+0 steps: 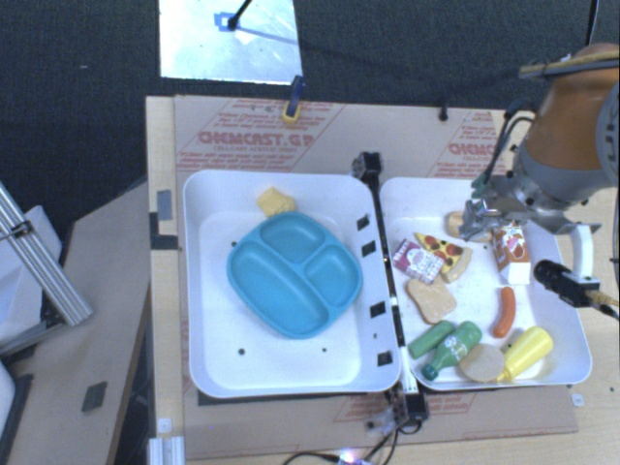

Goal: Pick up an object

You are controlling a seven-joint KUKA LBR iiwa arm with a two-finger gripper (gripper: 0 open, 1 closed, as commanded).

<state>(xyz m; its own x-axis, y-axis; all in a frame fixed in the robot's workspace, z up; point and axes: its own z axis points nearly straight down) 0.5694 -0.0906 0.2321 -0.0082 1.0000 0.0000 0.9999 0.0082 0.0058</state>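
The right white bin (581, 366) holds several toy foods: a pizza slice (442, 248), a pink packet (417, 260), a toast slice (431, 300), a red-and-white carton (511, 252), a sausage (504, 312), a green bottle (452, 349) and a yellow bottle (528, 352). My gripper (473, 221) hangs over the bin's far part. It is right next to a small tan piece (452, 224) and left of the carton. I see nothing held in it.
The left bin (208, 356) carries a blue divided plate (294, 274) and a yellow chunk (276, 201) behind it. A black divider (380, 260) runs between the bins. A green cucumber (429, 338) and a round bun (481, 362) lie at the right bin's front.
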